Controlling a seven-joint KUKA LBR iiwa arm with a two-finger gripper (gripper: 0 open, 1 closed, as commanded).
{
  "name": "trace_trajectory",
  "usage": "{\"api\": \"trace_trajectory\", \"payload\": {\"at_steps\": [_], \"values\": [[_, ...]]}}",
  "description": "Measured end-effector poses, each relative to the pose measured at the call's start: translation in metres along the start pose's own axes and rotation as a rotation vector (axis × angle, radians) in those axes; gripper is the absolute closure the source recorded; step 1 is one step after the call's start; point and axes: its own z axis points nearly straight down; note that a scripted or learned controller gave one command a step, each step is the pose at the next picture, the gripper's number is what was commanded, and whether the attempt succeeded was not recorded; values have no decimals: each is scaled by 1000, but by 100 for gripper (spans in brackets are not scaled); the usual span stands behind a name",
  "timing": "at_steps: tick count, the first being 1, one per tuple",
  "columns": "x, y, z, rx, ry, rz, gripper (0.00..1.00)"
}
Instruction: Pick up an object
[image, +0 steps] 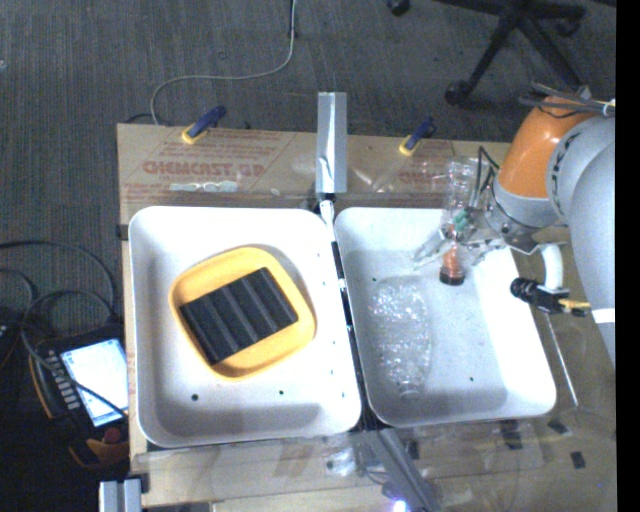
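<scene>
Camera view: the gripper (453, 262) sits at the right bin's (520, 385) upper edge; its grasp state can't be told. A clear plastic bottle (402, 335) lies centre-frame below it. Being slippery and crushable, it could squirt free.

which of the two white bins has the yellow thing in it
The left bin: it holds the yellow tray with black ribbed insert. The right bin holds a clear plastic bottle instead.

The bench (230, 160) is viewed from one fixed camera above, at a slant; both white bins (150, 330) are seen whole, with floor beyond the far edge.
</scene>
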Motion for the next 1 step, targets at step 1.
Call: {"api": "trace_trajectory", "payload": {"at_steps": [1], "values": [[1, 0, -9, 3, -3, -2, 100]]}}
